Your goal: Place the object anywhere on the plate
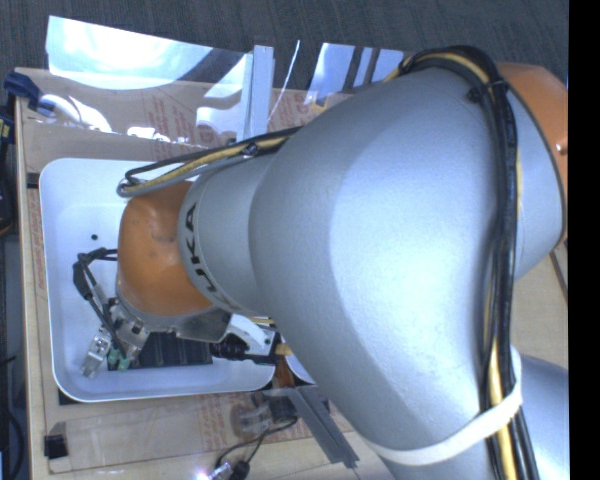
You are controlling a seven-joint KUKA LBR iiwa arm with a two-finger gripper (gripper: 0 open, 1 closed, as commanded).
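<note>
The gripper (102,356) is low at seven o'clock in the left bin (52,268). How wide it is, I cannot tell. This is probably the grasping step; next it needs a sure grip, then a lift toward the plate.

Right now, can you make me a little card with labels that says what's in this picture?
arm: grey, very big in the view, reaching in from the right
orange band: just above the wrist, over the left bin
left bin: white and shallow, on the view's left
jaws: low in the left bin, by its near-left corner
small dark speck: on the left bin's floor, apart from the arm
bench: pale brown, around the bin
hidden: much of the bench, behind the arm
</note>
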